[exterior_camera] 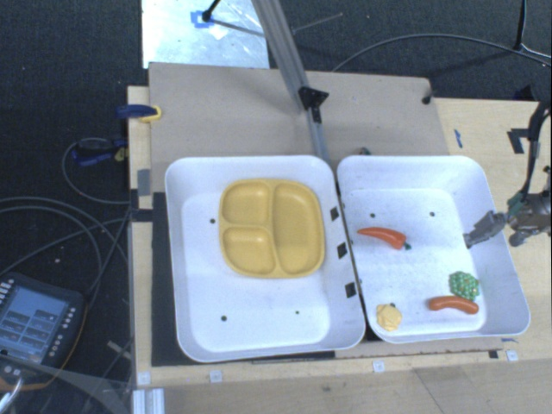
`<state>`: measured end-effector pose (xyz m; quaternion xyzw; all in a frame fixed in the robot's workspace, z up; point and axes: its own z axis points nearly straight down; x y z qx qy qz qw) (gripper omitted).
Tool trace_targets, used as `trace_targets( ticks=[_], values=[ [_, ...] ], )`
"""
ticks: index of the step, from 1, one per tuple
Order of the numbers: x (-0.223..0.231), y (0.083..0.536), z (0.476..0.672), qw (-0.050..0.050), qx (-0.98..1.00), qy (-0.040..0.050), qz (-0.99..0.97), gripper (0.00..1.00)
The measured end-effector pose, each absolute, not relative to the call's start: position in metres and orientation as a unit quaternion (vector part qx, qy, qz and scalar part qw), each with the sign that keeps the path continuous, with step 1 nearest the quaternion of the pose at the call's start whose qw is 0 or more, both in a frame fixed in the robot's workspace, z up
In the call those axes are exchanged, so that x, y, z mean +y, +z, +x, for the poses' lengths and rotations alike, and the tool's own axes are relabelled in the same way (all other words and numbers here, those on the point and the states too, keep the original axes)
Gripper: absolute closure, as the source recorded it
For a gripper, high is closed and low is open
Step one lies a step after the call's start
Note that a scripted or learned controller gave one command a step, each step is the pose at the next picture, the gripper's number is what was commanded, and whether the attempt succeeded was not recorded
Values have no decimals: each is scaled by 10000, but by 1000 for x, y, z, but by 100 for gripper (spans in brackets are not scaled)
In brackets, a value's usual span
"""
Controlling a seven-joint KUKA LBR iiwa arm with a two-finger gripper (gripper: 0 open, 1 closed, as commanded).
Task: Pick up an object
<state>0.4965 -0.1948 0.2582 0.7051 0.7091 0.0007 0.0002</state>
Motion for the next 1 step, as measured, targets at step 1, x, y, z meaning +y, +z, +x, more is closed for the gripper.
trace_targets(
  ticks=[1],
  values=[
    [-195, 258, 497, 6, 7083, 9, 7059, 0]
  ],
)
